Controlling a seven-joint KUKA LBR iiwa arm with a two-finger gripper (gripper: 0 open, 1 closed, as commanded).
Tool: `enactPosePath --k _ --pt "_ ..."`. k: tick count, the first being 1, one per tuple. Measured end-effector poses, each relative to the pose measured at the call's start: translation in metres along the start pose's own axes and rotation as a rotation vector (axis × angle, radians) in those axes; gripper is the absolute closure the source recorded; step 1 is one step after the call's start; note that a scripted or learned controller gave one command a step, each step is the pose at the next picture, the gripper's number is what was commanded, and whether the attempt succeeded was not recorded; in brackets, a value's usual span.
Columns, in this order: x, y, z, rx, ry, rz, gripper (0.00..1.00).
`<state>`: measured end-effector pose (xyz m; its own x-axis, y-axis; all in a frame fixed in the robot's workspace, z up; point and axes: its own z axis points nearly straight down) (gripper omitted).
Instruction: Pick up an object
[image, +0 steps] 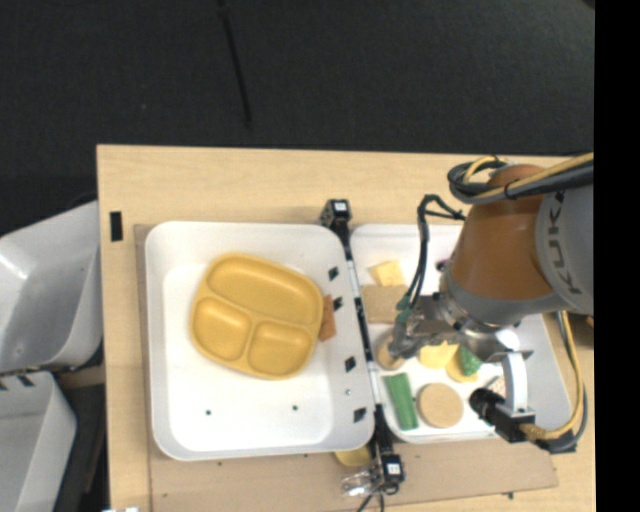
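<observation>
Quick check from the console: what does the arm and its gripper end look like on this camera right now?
The arm is grey with a broad orange band above the wrist and part of a dark maker's name on its grey shell. Black and yellow cables loop over its top; another yellow one trails low on the right. The gripper is a dark metal cluster with a white bracket beside it.

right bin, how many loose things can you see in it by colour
Yellow: 3 — a block near the far wall, a piece and another under the gripper
Green: 1 — a bar
Tan: 2 — a round disc and a flat square
Total: 6 visible; the arm may hide more.
</observation>
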<state>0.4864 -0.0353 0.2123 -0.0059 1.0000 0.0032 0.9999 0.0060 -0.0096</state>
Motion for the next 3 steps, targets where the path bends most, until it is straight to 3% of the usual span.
enactPosePath --k 1,2,3 --pt "0.079 0.004 -0.044 -0.014 -0.001 -0.003 1.00" --pt "0.123 0.003 -0.220 -0.029 0.002 -0.003 1.00" --pt "0.089 0.002 -0.195 -0.010 -0.005 0.007 1.00"
